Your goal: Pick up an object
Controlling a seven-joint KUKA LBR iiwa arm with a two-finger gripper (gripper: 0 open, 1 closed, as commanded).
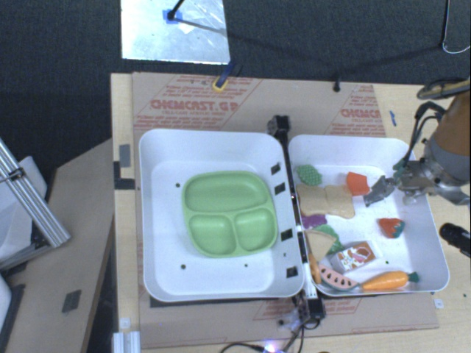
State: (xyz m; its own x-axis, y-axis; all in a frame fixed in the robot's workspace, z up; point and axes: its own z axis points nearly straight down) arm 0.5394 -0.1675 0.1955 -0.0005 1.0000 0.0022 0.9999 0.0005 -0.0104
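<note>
1. Nearest the camera, along the front wall of the right bin [434, 267], lies a toy carrot [384, 280], orange with a green tip, and just beside it to the left a watermelon slice [335, 279].
2. Behind those sits a small printed carton [353, 257], tilted, near a purple and green piece [318, 225] that lies against the bin's left wall.
3. Farther back, a pale slice of bread [327, 201] lies flat, with a green dotted piece [308, 173] beyond it and an orange block [358, 183] to its right.
4. Alone on bare white floor toward the right lies a strawberry [391, 227], red with a green cap, well apart from its neighbours.
5. My pincer [380, 190] hangs over the right bin between the orange block and the strawberry, reaching in from the right. Whether its fingers are spread or pressed together I cannot tell; nothing shows between them.
6. My judgement: this is the approach step, with no object picked yet. The orange block and the strawberry are the nearest candidates.
7. The next move, as I judge it, calls for centring over one piece, descending to the floor and closing squarely; the strawberry's free space makes it the cleaner choice.
8. Outward, the left bin [162, 168] holds a green divided plate [227, 213] with three compartments, touching nothing else.
</note>
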